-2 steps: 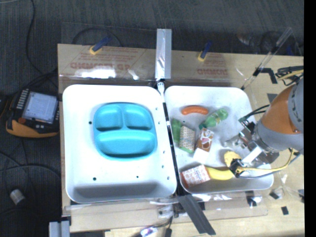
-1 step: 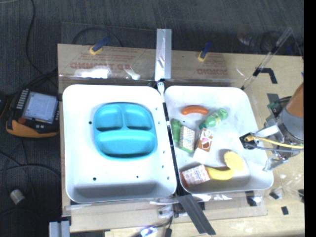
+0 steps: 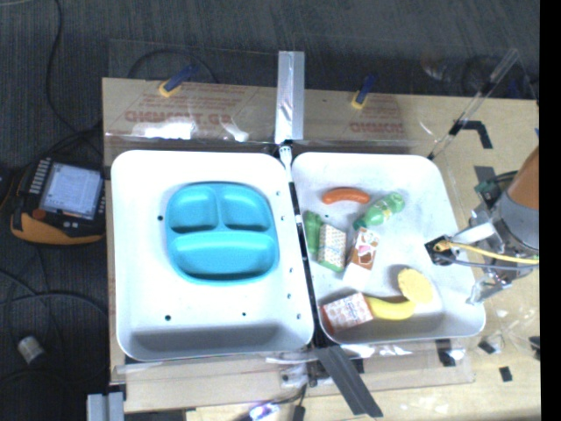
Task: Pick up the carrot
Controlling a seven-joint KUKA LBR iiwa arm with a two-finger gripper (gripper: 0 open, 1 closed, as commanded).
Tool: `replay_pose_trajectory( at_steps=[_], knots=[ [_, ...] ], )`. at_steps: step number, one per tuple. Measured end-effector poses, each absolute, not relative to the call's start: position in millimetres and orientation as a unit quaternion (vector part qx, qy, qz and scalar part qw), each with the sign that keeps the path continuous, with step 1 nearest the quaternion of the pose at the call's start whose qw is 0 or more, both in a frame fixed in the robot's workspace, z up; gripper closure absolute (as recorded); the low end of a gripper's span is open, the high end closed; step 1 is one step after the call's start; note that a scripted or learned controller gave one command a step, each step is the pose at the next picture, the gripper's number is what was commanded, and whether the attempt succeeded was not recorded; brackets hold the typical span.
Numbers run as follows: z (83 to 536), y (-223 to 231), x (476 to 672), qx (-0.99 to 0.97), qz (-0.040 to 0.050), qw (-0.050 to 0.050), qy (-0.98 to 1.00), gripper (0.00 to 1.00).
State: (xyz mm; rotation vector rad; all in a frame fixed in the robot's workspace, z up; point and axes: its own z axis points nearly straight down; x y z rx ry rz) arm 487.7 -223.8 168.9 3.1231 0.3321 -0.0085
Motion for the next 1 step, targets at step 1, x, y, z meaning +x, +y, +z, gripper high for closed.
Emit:
replay_pose_trajectory(
  at_steps=[1],
  knots=[
    [89.3, -207.2, 493.2, 0.959, 0.0042, -0.016, 0.284, 0.0]
  ],
)
